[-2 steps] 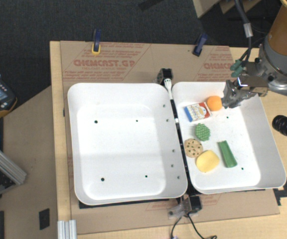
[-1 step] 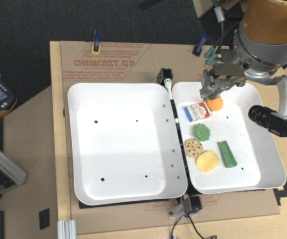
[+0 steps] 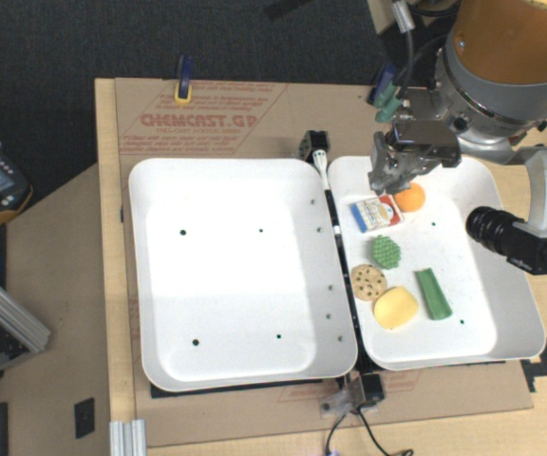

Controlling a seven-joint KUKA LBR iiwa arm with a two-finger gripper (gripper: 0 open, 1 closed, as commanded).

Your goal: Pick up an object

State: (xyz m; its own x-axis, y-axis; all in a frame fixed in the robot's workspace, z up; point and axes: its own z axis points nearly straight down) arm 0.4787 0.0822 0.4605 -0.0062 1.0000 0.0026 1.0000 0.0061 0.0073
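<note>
Six things are held in the right bin [image 3: 501,345]: a carton [image 3: 374,214], an orange ball [image 3: 409,198], a green lump [image 3: 386,252], a cookie [image 3: 367,280], a yellow block [image 3: 396,308] and a green bar [image 3: 434,294]. The gripper [image 3: 384,184] is seen just above the carton; its state cannot be told.

- The left bin [image 3: 226,274] offers wide open floor.
- In the right bin [image 3: 501,335], carton [image 3: 376,214], orange ball [image 3: 409,198], green ball [image 3: 386,252], cookie [image 3: 367,280], yellow piece [image 3: 396,308] and green block [image 3: 434,294] crowd its left half.
</note>
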